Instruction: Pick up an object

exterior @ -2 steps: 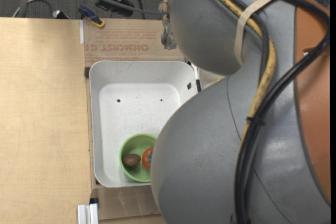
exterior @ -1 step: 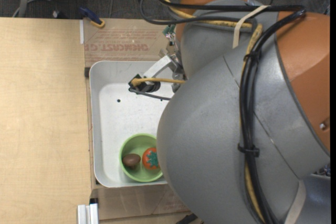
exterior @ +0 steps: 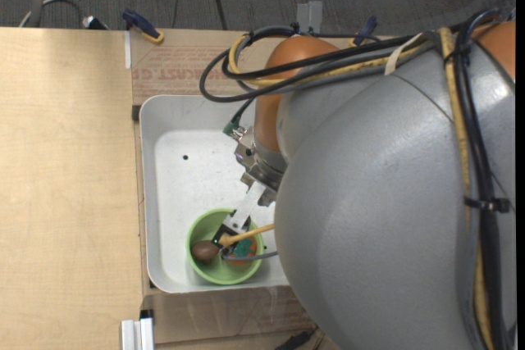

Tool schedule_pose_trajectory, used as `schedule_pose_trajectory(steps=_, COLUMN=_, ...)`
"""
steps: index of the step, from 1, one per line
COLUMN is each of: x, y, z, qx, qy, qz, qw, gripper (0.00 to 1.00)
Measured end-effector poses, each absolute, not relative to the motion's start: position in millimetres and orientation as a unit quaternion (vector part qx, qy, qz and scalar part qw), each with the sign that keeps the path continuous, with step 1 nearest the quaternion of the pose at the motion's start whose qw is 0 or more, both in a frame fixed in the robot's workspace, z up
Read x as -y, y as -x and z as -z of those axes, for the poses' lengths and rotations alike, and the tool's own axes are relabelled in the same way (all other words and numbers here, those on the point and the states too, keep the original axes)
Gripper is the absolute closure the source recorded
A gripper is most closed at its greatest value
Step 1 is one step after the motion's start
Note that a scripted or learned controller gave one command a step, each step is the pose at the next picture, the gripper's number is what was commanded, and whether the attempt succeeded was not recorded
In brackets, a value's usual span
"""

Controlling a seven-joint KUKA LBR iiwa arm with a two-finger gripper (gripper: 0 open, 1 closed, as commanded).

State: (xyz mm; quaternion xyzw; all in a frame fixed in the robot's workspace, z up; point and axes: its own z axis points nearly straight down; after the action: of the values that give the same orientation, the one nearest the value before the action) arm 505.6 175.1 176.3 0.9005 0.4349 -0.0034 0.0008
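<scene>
Grey bulk of my arm (exterior: pixel 394 201) fills the right; below it my gripper (exterior: pixel 231 235) reaches into a green bowl (exterior: pixel 215 268) holding a brown ball (exterior: pixel 203 250), white bin (exterior: pixel 176 168); grip state unclear.

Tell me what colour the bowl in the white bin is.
Green; the bowl shows best in the camera view.

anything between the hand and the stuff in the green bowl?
Nothing visible. The hand is already down inside the green bowl, right at the brown object and the wooden-handled utensil. The arm's grey body hides the bin's right side, so that part can't be checked.
</scene>
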Motion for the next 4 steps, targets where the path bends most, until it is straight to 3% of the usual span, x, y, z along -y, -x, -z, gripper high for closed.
schedule_pose_trajectory(steps=1, x=-227, y=-479.0, z=-195, qx=-0.226, qy=-0.974, qz=0.0009, qw=0.001, gripper=1.0)
schedule_pose_trajectory(steps=2, x=-223, y=-495.6, z=-421, qx=-0.232, qy=-0.973, qz=0.0, qw=0.002, gripper=1.0)
schedule_pose_trajectory(steps=3, x=-134, y=-576.5, z=-434, qx=-0.137, qy=-0.991, qz=0.0007, qw=0.002, gripper=1.0)
schedule_pose_trajectory(steps=4, x=-199, y=-538.3, z=-356, qx=-0.283, qy=-0.959, qz=0.0023, qw=0.002, gripper=1.0)
